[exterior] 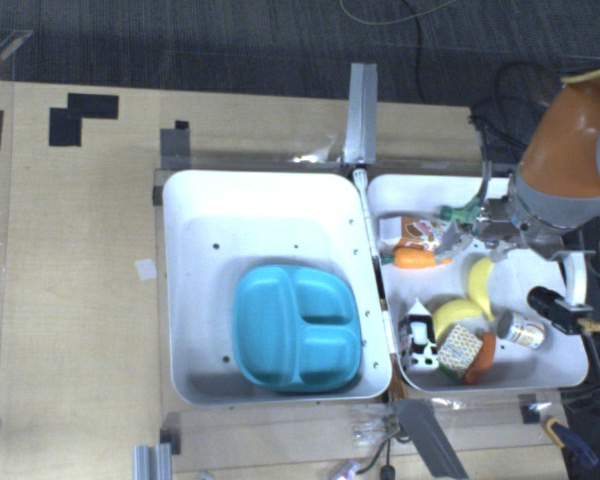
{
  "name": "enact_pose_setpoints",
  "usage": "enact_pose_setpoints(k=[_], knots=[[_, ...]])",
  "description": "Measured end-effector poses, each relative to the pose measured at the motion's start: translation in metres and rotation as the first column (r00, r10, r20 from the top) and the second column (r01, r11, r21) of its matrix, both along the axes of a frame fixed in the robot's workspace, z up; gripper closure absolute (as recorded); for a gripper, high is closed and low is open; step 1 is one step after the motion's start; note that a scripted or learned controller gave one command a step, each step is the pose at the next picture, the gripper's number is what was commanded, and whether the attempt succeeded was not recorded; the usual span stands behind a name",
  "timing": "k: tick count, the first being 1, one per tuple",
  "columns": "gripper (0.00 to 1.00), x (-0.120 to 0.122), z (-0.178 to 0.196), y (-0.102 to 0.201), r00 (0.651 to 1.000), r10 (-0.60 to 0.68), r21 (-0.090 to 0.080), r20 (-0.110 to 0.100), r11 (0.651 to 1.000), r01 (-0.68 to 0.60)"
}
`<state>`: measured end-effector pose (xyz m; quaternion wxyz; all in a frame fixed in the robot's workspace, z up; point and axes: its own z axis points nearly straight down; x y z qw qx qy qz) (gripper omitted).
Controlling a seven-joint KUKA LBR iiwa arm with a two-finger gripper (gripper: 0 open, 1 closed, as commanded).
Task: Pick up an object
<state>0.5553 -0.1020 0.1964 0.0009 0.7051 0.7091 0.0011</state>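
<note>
A robotics lab: taped bench [70, 268], white bins [270, 193], loose cables [400, 8].

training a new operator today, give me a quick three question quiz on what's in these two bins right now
1. True or false: the blue divided tray lies in the left bin.
2. Which lies nearest the divider between the bins? A) orange carrot-like item B) yellow banana C) small bottle
3. Fill in: the arm's claw is over the ____ bin.

Key: 1 true. 2 A. 3 right.
</note>
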Motion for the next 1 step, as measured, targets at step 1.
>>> enact_pose_setpoints(k=[1], knots=[[0.0,0.0095,-0.1061,-0.0695,0.996,-0.086,-0.001,0.004,0.996,0.086]])
